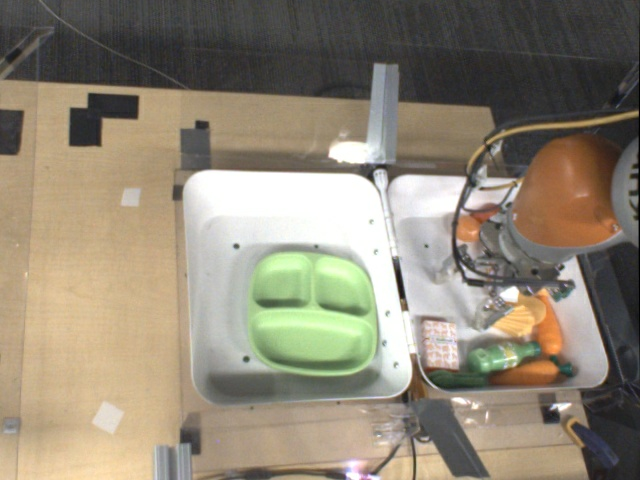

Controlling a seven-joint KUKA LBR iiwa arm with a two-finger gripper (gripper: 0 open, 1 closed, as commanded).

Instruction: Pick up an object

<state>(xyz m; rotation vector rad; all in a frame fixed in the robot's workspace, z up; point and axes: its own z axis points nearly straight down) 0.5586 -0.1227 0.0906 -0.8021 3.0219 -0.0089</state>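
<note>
Gripper [503, 290] low over right bin [425, 208], near its far-right side; grip state cannot tell, wrist hides it. Candidate objects crowd near edge: green bottle [503, 356], carrot [549, 330], yellow wedge [518, 317], patterned packet [439, 341]. Likely light plastic toys, stiff, slick; bottle best grasped across body.

The arm [565, 193] shows a rounded, glossy orange band above a grey wrist section. Black cables [463, 223] loop along its left side, and a yellow cable [560, 123] runs across the top. Dark metal fittings sit beneath.
</note>
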